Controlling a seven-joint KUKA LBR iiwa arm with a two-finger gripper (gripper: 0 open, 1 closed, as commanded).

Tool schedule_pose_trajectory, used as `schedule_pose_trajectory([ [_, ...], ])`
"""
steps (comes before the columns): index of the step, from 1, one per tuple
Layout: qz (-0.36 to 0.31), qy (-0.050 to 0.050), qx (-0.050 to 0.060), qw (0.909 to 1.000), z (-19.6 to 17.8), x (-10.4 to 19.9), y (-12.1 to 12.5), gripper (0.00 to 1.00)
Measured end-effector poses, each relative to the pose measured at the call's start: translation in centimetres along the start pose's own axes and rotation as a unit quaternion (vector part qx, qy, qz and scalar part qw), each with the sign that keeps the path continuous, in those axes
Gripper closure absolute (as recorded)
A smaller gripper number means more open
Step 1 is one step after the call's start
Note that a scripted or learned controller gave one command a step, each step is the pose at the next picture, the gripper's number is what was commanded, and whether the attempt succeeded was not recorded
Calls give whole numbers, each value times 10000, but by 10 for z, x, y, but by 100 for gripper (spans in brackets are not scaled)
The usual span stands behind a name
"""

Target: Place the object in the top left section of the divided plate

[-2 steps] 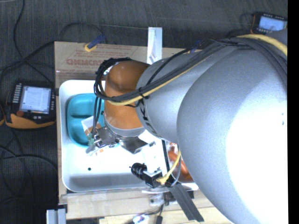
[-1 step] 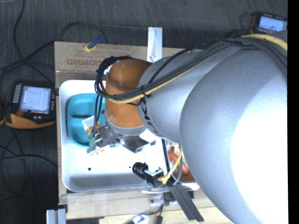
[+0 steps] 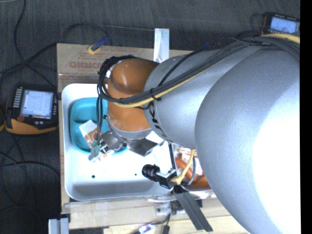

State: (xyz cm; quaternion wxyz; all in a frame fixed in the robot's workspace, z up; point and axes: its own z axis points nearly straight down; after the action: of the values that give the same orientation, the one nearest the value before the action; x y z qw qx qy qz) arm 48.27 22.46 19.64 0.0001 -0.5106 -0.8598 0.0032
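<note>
A blue divided plate [image 3: 78, 115] lies in the upper left of the left white bin [image 3: 85, 182]; the arm hides its right part. A small white and brown object [image 3: 88, 131] rests at the plate's lower edge. My gripper [image 3: 99, 149] hangs just below and to the right of that object, over the plate's lower rim, with a small greenish bit at its tip. The orange band [image 3: 129, 94] and the large grey arm body cover the view's middle and right.
Orange-brown items [image 3: 187, 169] lie in the right bin, mostly under the arm. A black cable fitting [image 3: 152, 172] hangs over the left bin's right side. A teach pendant [image 3: 33, 105] lies on the floor to the left. A cardboard sheet [image 3: 80, 62] sits behind the bins.
</note>
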Motion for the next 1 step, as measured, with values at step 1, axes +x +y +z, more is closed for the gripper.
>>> schedule_pose_trajectory([
  [1, -760, -1, -9, 9971, -30, -3, 5, 100],
])
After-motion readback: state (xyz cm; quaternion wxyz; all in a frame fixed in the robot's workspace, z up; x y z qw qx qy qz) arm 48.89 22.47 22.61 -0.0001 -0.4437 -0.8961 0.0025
